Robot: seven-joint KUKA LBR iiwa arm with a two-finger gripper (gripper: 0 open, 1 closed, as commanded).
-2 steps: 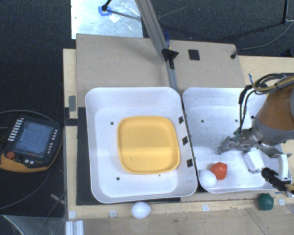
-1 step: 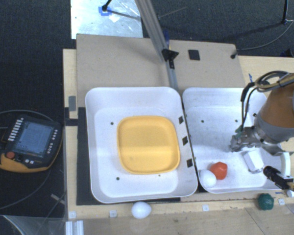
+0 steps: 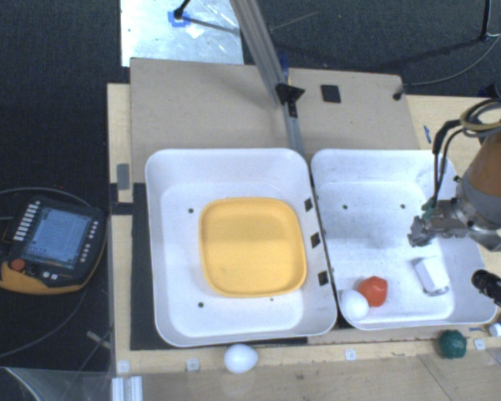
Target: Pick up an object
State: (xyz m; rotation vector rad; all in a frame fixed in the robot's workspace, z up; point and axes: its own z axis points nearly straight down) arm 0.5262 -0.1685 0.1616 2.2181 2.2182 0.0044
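Red and rounded, the small object (image 3: 372, 290) near the right bin's (image 3: 351, 174) front wall looks light, stiff and slippery, so I'd pinch its widest middle with the gripper (image 3: 423, 229), whose state I cannot tell.

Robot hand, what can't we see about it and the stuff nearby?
- Hand: too small and blurred to tell open or shut.
- Arm: cut off by the right edge.
- White block: too blurry to identify.
- Green ball: off the bins, too small for detail.
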